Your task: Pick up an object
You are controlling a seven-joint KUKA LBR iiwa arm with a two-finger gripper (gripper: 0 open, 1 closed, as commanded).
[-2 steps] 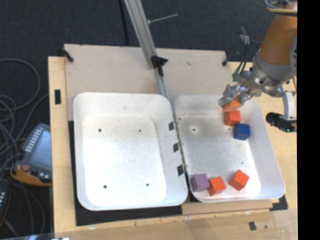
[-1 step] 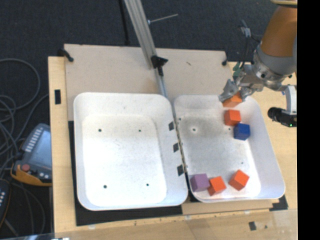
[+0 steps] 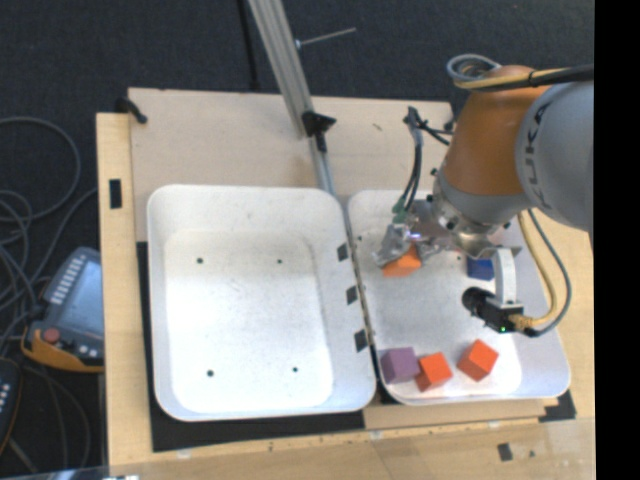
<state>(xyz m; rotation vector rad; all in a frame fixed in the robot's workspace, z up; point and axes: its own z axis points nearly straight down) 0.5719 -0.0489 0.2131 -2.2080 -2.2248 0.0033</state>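
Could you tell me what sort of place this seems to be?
Probably a robotics lab: an industrial arm works over two white bins on a plywood bench, with a teach pendant and loose cables on the carpet.

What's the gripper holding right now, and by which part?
Cannot be told: the gripper sits right over an orange block, but a grip between its fingers isn't visible.

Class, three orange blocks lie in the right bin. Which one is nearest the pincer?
The orange block at the pincer, in the upper part of the right bin. The other two orange blocks sit at the bin's near edge beside the purple block.
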